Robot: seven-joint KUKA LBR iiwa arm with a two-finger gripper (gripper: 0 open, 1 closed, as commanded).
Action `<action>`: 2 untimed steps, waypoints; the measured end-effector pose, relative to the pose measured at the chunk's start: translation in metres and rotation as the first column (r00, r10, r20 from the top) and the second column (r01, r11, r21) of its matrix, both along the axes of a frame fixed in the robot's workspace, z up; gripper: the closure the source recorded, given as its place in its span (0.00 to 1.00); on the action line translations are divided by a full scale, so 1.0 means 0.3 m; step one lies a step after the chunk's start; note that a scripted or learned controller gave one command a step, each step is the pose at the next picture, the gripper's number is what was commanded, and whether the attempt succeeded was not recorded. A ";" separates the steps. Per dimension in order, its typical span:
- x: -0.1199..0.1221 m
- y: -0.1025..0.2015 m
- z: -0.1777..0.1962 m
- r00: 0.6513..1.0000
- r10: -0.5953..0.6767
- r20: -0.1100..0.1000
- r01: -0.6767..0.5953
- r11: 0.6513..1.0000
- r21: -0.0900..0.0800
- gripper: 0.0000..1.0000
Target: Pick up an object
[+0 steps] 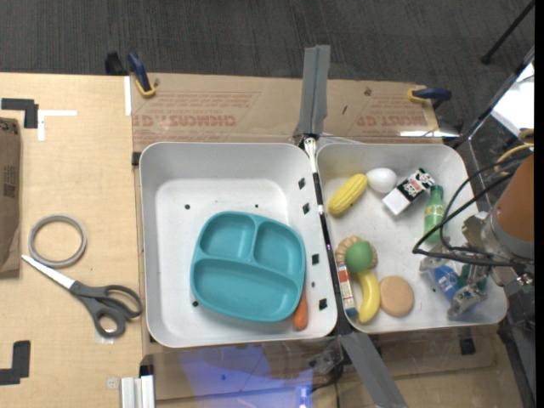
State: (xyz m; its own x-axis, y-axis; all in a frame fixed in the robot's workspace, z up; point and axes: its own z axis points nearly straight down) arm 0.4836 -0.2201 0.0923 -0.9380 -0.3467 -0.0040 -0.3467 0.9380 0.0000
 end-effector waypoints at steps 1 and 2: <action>0.019 0.001 0.001 0.994 0.107 0.000 -0.107 0.994 -0.001 0.00; 0.025 0.004 0.034 0.994 0.105 0.005 -0.105 0.994 0.000 1.00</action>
